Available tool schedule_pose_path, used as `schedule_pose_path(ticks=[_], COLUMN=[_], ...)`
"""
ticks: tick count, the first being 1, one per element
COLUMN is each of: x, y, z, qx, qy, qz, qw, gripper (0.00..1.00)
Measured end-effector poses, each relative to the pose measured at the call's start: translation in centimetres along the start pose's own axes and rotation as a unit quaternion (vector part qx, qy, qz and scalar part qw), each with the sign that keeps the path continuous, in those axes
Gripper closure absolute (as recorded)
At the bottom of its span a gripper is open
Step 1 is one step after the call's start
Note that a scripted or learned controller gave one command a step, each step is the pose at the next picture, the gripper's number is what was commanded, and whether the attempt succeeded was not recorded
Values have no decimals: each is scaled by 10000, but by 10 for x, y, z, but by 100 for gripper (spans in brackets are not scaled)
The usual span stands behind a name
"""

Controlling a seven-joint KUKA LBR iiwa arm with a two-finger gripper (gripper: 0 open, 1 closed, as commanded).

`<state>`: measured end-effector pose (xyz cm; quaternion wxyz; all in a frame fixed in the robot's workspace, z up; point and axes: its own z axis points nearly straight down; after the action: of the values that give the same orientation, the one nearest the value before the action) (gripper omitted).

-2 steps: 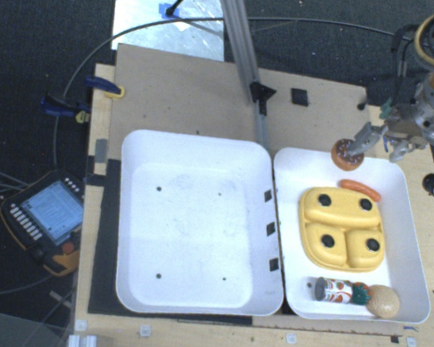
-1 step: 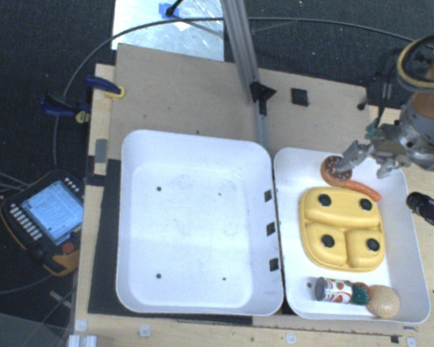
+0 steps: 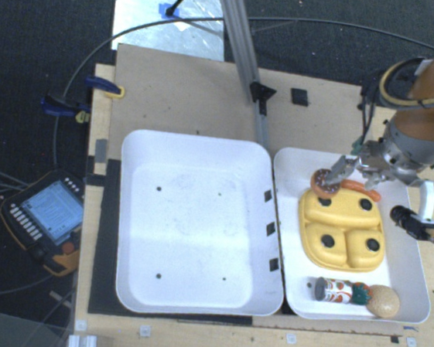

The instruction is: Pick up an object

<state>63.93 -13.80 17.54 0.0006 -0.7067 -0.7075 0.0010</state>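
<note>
Hovering over the right-hand shallow white bin [image 3: 421, 297] near its far edge, the two-finger gripper [image 3: 351, 173] holds nothing I can see (finger state: cannot tell). The small brown ring-shaped object [image 3: 324, 181] beneath still lies there; lifting remains.

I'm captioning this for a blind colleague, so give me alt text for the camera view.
A grey and orange robot arm reaches from the right, its pincer low over the far end of the right white bin, by a small brownish ring-shaped object and an orange piece. That bin also holds a yellow moulded block, a small can and a tan ball.
</note>
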Motion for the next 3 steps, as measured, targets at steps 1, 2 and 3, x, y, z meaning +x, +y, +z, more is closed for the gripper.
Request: schedule_pose_path(ticks=[1,2,3], x=[-5,-3,-6], y=[-7,-3,9], z=[54,37,-19], qx=[-17,-61,-52], qy=[9,27,-6], qz=[4,-19,-17], qw=[10000,10000,10000], gripper=[0,100,100])
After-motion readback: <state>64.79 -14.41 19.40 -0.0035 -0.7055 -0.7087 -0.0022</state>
